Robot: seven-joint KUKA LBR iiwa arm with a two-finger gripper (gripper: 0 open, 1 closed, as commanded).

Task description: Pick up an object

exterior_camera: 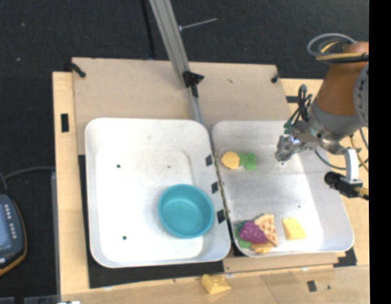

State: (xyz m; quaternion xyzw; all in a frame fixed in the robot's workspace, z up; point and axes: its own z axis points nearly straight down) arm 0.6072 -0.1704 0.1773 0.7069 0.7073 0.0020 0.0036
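Hovering over the upper right part of the right bin (pixel 322 230), the gripper (pixel 285 149) is hanging on my arm (pixel 339 103) with nothing visibly caught in it; I cannot tell from this angle how it is set. I am seeing a yellow round piece (pixel 230 160) touching a green piece (pixel 248 162) just left of it. Near the front wall a purple toy (pixel 250 232), a waffle-patterned wedge (pixel 266 225) and a yellow block (pixel 293 228) are lying close together. A teal bowl (pixel 185 210) is sitting in the left bin (pixel 119 144), and another yellow wedge (pixel 215 284) is lying on the bench (pixel 119 87).
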